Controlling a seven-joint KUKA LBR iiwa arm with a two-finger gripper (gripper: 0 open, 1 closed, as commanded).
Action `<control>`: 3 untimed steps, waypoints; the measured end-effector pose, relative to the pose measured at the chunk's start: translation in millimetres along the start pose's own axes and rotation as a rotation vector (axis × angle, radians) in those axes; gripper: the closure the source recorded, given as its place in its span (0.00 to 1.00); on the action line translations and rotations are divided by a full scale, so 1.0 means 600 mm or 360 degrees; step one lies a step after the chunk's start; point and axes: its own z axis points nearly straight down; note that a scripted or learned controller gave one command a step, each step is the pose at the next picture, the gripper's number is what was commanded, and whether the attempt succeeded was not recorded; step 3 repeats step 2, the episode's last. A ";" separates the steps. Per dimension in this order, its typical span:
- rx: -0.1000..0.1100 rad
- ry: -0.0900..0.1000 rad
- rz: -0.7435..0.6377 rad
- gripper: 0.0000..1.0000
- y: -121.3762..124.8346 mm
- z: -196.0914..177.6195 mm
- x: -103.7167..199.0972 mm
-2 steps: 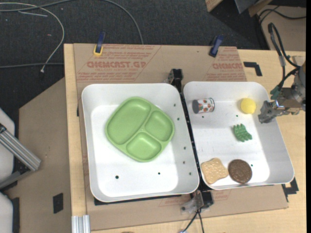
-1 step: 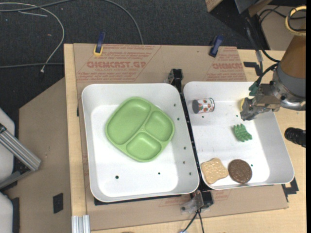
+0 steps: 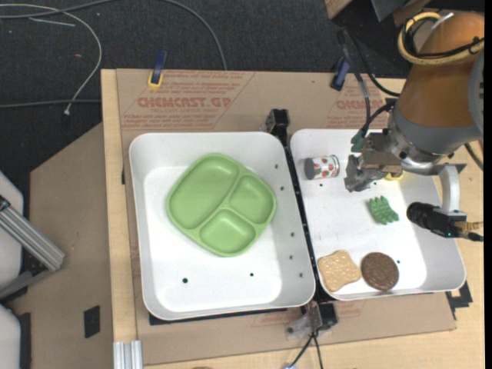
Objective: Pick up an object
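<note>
The can (image 3: 321,167) lies on its side in the right bin (image 3: 430,283), long axis running left-right, close to the bin's left wall. The gripper (image 3: 360,177) hangs just right of the can; how far open it stands cannot be told, and nothing shows in its grasp.

Lab: clamped bins (image 3: 146,206), loose cables (image 3: 84,29)

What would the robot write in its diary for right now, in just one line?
stage: reaching | gripper: over right bin, beside small can | holding: nothing seen | left bin: green tray
</note>
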 end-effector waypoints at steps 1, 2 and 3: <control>-0.0003 0.0000 0.0000 1.00 0.000 -0.004 0.084; 0.0002 0.0000 -0.0002 1.00 -0.009 0.015 0.188; 0.0002 0.0000 -0.0002 1.00 -0.009 0.015 0.188</control>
